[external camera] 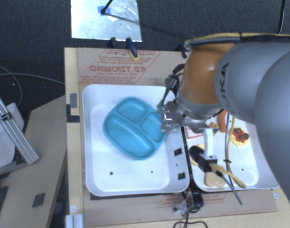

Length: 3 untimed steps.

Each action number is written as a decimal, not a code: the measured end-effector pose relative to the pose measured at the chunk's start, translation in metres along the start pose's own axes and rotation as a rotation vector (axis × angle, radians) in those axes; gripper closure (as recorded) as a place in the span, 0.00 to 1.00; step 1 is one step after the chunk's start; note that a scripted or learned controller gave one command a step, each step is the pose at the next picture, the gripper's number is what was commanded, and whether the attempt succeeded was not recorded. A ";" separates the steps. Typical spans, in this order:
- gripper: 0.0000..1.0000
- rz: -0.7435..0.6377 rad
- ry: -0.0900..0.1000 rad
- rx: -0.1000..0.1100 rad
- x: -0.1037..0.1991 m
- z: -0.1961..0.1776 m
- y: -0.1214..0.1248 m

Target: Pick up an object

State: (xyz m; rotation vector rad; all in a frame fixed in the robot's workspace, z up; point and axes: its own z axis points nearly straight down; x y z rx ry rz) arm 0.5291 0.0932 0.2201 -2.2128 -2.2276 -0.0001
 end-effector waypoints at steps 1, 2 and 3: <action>1.00 0.009 -0.002 0.001 -0.036 -0.005 -0.044; 1.00 0.000 0.000 0.002 0.016 0.038 -0.043; 1.00 -0.004 0.006 -0.017 0.076 -0.153 -0.041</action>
